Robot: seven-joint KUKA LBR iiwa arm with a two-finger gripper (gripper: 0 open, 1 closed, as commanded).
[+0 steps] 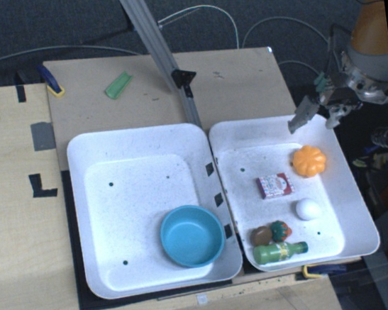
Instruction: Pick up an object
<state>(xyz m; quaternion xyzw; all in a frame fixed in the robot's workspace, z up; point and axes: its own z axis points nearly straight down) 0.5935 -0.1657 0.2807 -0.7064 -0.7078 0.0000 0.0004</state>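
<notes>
Arm poised over right bin's far corner; nothing picked yet.
Green bottle [280,251], white ball [307,209], red carton [275,186] and orange pumpkin [309,160] lie in the right bin [357,217]; gripper [311,113] seen spread, empty. Pumpkin is best targeted: nearest, clear sides, centred descent advised.

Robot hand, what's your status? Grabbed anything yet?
Hand open, holding nothing, above right bin's far corner. Orange pumpkin nearest. Nothing in the way.
</notes>
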